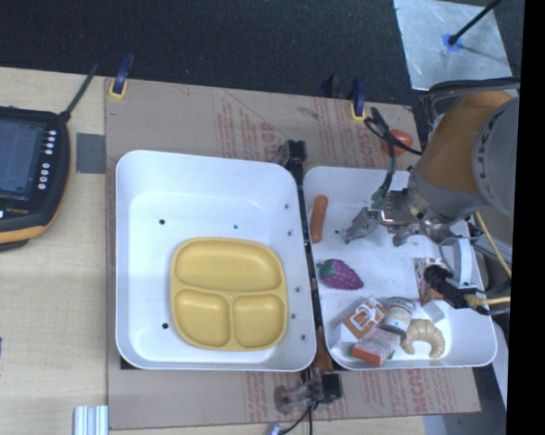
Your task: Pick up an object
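Observation:
My gripper (381,229) hangs over the back of the right bin (346,184), and its two fingers stand apart with nothing between them, so it is open. An orange sausage (318,218) lies just to its left, against the bin's left wall. A purple bunch of grapes (340,275) sits in front of it, nearer the camera. At the bin's front lie an orange-and-white carton (365,317), a small can (397,309), a croissant (427,338) and a red packet (367,354). A brown item (427,278) is partly hidden under the arm.
The left bin (139,179) holds a yellow divided plate (229,293). A teach pendant (20,174) rests on the bench at far left. The arm's grey body and orange band (461,139) cover the right bin's back right corner. Clamps hold the bins at back and front.

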You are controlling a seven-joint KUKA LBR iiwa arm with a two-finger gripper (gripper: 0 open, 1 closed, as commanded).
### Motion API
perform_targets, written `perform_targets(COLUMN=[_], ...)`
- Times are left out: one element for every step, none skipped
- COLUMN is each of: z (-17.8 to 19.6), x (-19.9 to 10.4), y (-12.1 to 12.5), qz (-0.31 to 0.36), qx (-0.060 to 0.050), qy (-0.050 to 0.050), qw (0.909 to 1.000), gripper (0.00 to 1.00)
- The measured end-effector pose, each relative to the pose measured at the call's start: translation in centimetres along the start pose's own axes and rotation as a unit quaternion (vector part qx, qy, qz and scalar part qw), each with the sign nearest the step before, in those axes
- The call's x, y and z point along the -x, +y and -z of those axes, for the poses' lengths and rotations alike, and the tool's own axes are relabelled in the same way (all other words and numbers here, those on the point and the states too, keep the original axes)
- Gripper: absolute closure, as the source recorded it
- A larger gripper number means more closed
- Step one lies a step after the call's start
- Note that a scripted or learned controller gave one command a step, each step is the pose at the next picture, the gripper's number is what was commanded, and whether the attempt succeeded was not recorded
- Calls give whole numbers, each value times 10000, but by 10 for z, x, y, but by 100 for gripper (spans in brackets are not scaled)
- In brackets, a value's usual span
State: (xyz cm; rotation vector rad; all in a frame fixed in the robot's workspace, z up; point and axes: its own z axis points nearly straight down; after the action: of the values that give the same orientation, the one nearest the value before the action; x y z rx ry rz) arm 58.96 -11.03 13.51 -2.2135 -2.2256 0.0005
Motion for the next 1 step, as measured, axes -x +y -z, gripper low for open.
perform_targets(z=[-44], x=[-17], y=[-18], qz=[0], qx=[-15], qy=[-9], qw=[10000], gripper=[0])
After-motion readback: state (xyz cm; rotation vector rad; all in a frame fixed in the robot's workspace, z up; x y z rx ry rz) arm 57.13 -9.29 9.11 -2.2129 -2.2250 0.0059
